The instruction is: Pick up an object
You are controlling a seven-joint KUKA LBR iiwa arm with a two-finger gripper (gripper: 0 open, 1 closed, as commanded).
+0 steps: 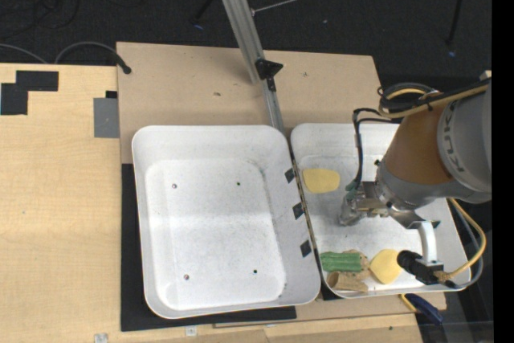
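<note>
Camera view, my station log. Grey arm with orange band [418, 153] enters from the right over the right-hand shallow white bin [321, 142]. Its metal two-finger gripper [351, 214] sits low near the centre of that bin's floor; from here I cannot tell how the jaws stand.

Contents, right bin:
- pale yellow flat rounded piece [322, 180], toward the left wall, just up-left of the gripper.
- green ridged block [343, 261], near front-left corner.
- tan wedge-shaped scrap [350, 281], at the front edge, touching the green block.
- yellow rounded lump [385, 266], front edge, beside the block.

Left-hand shallow white bin [161, 142]: bare speckled floor.
</note>
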